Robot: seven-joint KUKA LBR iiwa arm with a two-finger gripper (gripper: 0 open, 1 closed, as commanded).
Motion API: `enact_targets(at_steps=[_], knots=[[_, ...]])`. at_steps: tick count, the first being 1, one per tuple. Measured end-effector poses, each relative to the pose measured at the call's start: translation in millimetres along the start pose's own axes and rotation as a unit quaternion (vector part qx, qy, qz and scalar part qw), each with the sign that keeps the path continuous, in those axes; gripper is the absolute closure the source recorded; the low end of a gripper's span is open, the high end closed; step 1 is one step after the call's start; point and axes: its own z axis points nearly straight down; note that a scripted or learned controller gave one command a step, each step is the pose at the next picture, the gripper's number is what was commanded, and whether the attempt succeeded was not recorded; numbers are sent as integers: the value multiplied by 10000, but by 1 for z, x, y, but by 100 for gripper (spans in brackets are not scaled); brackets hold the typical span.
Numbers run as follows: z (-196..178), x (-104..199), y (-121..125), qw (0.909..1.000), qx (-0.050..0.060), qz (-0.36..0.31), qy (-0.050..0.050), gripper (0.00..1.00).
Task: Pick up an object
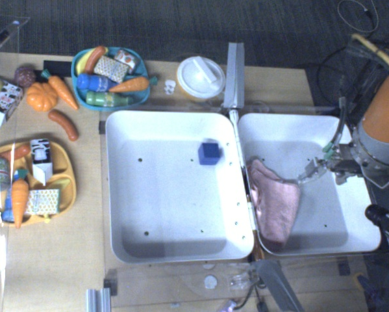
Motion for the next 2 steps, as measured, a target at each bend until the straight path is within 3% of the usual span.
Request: enact_targets(at_steps=[1,2], knots=[[138,23,12,9980,-43,-626,-9,0],[144,5,84,9995,-88,-304,-20,0]])
